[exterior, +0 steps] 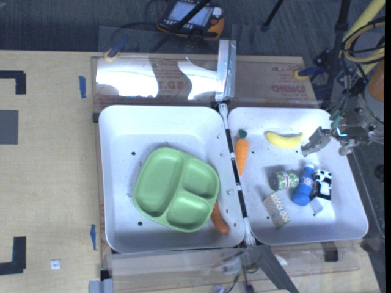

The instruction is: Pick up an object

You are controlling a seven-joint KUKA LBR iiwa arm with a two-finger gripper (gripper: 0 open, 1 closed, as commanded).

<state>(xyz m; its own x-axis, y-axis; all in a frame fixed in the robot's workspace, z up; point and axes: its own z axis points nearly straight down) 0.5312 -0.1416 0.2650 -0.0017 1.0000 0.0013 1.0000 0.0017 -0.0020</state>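
Although several small things lie in the right-hand white bin (pixel 351 221), the curved yellow toy banana (pixel 284 140) lies closest to the pincer (pixel 317 142), which hangs just beside its right tip near the bin's far right corner; whether the pincer is released or clenched cannot be told at this slant, and nothing is seen between its tips. The banana lies flat on the bin floor, apart from the orange toy carrot (pixel 241 154) at the left wall and well clear of the cluster nearer the camera: a green-labelled little can (pixel 285 179), a blue plastic bottle (pixel 304 188), a black-and-white small figure (pixel 323 184) and a patterned grey box (pixel 277 209). It is probably a light, stiff, hollow plastic piece with a smooth, somewhat slippery skin, unlikely to break. The best hold would seem to be across its thick middle, jaws set square to the curve, since the tapered ends would likely squirt out.
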